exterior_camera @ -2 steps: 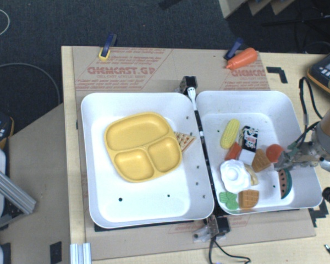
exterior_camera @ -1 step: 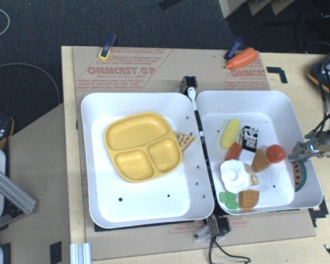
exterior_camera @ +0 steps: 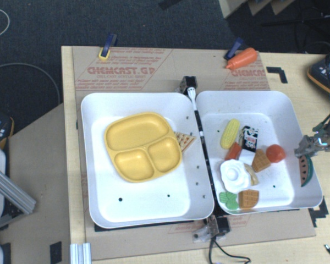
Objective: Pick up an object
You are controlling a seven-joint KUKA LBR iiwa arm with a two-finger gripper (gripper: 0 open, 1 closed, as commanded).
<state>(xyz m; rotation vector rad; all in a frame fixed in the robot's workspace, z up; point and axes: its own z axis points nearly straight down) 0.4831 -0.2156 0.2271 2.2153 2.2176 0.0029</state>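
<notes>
Toys lie heaped in the right bin [exterior_camera: 280, 106], the likely source for a pick, since they are small and loose there. Taking the fried egg [exterior_camera: 234, 175] as landmark: a corn cob [exterior_camera: 230, 133] lies above it, a black-and-white carton [exterior_camera: 249, 138] up to its right, an orange-red piece [exterior_camera: 233, 152] just above, touching or nearly so. A red ball [exterior_camera: 275, 153] and a tan wedge [exterior_camera: 260, 161] sit to its right, a waffle [exterior_camera: 249, 198] and a green piece [exterior_camera: 227, 199] just below. A watermelon slice [exterior_camera: 304, 171] leans on the far right wall of that bin, just below the gripper [exterior_camera: 313, 145], which hangs over that rim, well right of the egg; whether its jaws are open or closed cannot be told. The toys look like smooth moulded plastic, rounded and glossy, so crowding may hinder a clean grip. Far left of the egg, a yellow divided plate [exterior_camera: 143, 146] fills the left bin [exterior_camera: 99, 191], a waffle wedge [exterior_camera: 184, 141] tucked at its edge. A carrot [exterior_camera: 242, 59] rests on the counter [exterior_camera: 154, 65] above.
</notes>
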